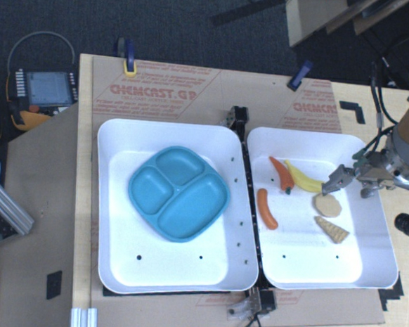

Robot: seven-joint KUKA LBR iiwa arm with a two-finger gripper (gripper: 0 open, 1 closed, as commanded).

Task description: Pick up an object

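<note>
the bench (196, 95) is a brown printed board. two shallow white bins lie on it side by side, touching: the left bin (112, 258) and the right bin (365, 271).

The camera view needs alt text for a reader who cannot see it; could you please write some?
A gripper hovers over food items in the right bin: a yellow banana, red pepper, sausage, and beige pieces. The left bin holds a blue divided plate.

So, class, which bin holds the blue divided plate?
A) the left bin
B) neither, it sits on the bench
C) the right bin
A: the blue divided plate lies inside the left bin, while the right bin holds the small food items.
</note>
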